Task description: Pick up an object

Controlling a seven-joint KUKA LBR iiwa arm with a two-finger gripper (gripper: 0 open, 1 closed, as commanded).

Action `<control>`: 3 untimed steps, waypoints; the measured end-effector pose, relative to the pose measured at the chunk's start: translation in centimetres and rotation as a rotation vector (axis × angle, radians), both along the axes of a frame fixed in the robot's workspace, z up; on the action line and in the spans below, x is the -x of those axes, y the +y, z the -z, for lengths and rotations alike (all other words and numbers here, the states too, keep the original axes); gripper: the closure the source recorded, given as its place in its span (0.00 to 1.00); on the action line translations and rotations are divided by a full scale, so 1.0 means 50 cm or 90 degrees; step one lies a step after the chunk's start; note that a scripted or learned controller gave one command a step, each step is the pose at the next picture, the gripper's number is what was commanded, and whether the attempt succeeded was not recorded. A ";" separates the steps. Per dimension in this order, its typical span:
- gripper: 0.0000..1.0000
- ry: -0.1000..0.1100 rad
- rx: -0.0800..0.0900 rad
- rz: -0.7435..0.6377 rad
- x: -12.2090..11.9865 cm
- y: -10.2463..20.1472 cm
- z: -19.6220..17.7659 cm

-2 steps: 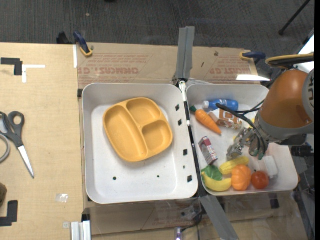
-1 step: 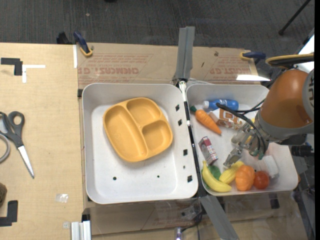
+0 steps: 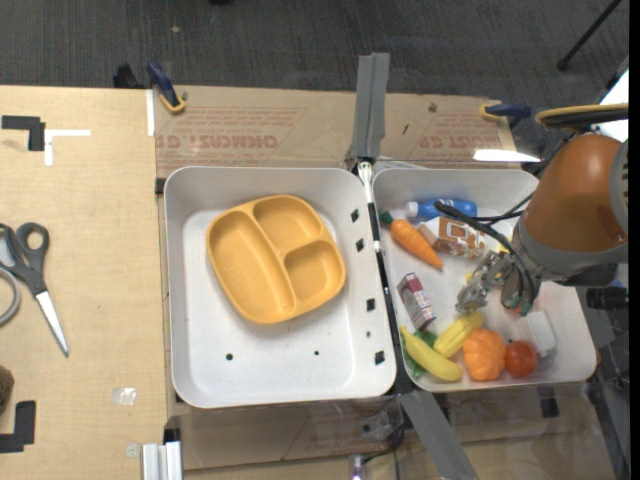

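The robot's hand (image 3: 483, 286) hangs low in the right bin (image 3: 560, 373), just above a corn cob (image 3: 455, 335). Its fingers look slightly spread, pinching nothing I can see.

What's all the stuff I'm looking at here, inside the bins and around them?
Divided plate: 1, yellow-orange, in the left bin.
Toy carrot: 1, orange, right bin, upper left.
Bottle: 1, blue and white, lying at the right bin's back.
Small carton: 1, dark red and grey, right bin.
Corn cob: 1, yellow, right bin.
Banana: 1, yellow, right bin's front.
Pumpkin: 1, orange, front.
Tomato: 1, red, beside the pumpkin.
Scissors: 1, grey, bench at left.
Arm: 1, grey and orange; gripper over the right bin.
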State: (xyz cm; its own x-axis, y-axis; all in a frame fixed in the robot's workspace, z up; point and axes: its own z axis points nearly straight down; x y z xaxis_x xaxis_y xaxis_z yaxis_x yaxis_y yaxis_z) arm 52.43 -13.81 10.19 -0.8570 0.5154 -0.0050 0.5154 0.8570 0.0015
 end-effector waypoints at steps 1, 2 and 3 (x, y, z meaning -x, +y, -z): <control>1.00 0.000 0.000 0.097 -0.110 -0.006 0.017; 1.00 0.002 -0.001 0.209 -0.112 0.155 -0.180; 0.00 0.002 0.000 0.209 -0.111 0.154 -0.179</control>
State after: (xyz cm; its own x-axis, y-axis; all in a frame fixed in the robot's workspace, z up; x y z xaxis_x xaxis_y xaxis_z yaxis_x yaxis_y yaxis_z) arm 57.99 -6.10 19.16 -0.6449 0.7643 -0.0019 0.7643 0.6449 -0.0006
